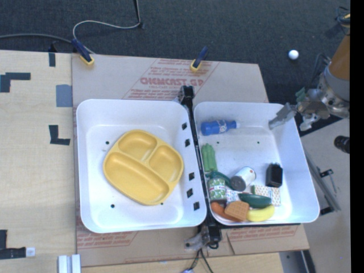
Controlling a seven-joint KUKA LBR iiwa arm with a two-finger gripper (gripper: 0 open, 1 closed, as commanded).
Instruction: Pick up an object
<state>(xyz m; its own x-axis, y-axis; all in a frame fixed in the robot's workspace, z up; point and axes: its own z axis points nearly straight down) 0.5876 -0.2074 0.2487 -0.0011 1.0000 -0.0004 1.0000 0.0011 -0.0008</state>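
Firstly, arm (341, 67): grey with an orange band, entering from the right edge, cut off there above the wrist.
- Gripper (291, 114): poised at the far right corner of the right bin (307, 175), over its rim, angled down and left. Claw apart or together: cannot tell, the metal parts blurring into one another.
- Nearest object: blue bottle (219, 127), lying on its side near the bin's far wall, well apart from the gripper.

Next, further objects for picking, all in the right bin:
- Green vegetable (209, 157), lengthwise beside the divider.
- Green tin (216, 187), just below it, label unreadable.
- White cylinder (244, 178), on its side.
- Black box (274, 175), alone toward the right wall.
- Near-corner heap, pieces touching and overlapping: patterned carton (268, 193), dark green piece (255, 200), orange-brown piece (236, 210), yellow banana (260, 214). Lower items partly hidden; exact kinds hard to make out.

Lastly, surroundings:
- Left bin (91, 152), holding a yellow divided plate (145, 166), flat.
- Cardboard sheet (165, 81) beneath both bins, held by two yellow clamps (84, 54) at its far edge.
- White ball (293, 54) on the dark floor beyond.
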